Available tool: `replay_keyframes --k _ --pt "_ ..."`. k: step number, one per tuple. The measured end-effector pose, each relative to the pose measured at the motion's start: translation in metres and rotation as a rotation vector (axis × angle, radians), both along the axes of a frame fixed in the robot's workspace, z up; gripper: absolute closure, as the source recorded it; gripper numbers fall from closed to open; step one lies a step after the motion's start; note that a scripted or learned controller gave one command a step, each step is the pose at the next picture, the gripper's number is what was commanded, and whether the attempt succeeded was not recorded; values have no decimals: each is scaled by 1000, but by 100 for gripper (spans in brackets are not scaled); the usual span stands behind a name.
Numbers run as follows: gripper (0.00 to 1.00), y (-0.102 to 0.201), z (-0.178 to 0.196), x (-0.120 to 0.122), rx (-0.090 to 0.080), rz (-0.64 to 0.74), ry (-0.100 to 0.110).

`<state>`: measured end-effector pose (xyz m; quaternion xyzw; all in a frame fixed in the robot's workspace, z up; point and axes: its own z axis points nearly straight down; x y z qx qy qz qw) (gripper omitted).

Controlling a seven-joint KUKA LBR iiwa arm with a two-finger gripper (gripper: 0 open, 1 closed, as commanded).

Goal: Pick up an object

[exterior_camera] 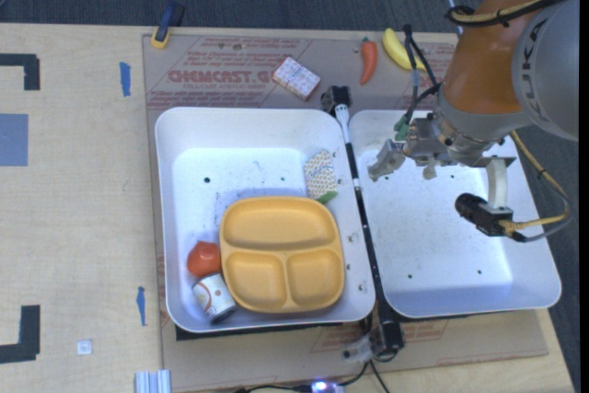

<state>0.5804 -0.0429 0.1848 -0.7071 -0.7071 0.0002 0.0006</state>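
Two bins on tabletop [74, 198]: my fingers [385, 163] hang over right bin [460, 281], open, nothing btwn them. Tray [281, 253], tomato [203, 259], can [213, 297] sit in left bin [184, 152].

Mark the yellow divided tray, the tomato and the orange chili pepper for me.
yellow divided tray [281, 253], camera view, on the ridge between its compartments.
tomato [203, 260], camera view, middle of its red skin.
orange chili pepper [368, 63], camera view, mid-body.
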Motion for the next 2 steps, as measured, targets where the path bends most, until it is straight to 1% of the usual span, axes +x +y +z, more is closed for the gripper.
replay_keyframes --k 1,2 --pt "0 -76 -99 59 -3 -2 -6" --pt "0 -148 -16 -27 -1 -2 -1"
